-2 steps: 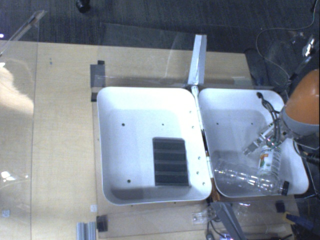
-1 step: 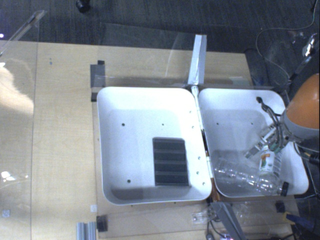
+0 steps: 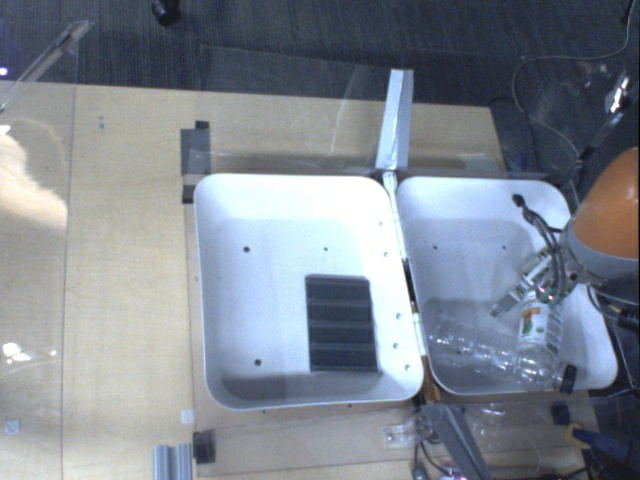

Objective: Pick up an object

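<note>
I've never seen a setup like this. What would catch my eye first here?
Probably the dark ribbed block lying alone in the left bin. Next, the arm's orange band at the right edge, with the gripper down in the right bin above some clear plastic bottles.

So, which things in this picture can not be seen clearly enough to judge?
- Tool, camera view: small and cluttered with cables; whether it grips anything is unclear.
- Clear plastic bottles in the right bin: transparent, so their number and outlines blur together.
- Arm: cut off by the right edge.
- Dark ridged block in the left bin: its height is unclear from above.
</note>
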{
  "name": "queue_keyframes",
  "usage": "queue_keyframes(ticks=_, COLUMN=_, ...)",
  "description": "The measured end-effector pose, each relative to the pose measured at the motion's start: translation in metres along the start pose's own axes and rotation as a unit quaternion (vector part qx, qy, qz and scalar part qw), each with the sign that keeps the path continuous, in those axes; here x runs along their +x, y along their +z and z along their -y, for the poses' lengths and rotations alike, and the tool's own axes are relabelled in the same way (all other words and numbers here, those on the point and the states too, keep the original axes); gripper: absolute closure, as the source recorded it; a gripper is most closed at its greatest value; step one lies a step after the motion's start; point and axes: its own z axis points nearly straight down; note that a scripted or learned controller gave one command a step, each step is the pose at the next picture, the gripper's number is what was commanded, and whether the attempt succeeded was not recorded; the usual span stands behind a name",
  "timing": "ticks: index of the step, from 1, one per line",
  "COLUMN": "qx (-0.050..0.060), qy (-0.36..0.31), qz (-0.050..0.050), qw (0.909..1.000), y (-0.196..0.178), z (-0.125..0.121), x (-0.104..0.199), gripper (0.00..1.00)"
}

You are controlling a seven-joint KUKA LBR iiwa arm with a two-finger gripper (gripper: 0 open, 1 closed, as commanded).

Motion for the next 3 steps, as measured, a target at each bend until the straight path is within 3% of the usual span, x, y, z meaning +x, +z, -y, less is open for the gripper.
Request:
queue_keyframes(ticks=1, qx=0.008, qy=0.006, qz=-0.010, qw=0.9999, y=-0.0227, z=-0.0064, x=-0.0103, gripper=0.00)
queue_keyframes(ticks=3, qx=0.007, qy=-0.012, qz=-0.008, qw=0.9999, y=-0.0187, z=-0.0043, x=-0.0084, gripper=0.00)
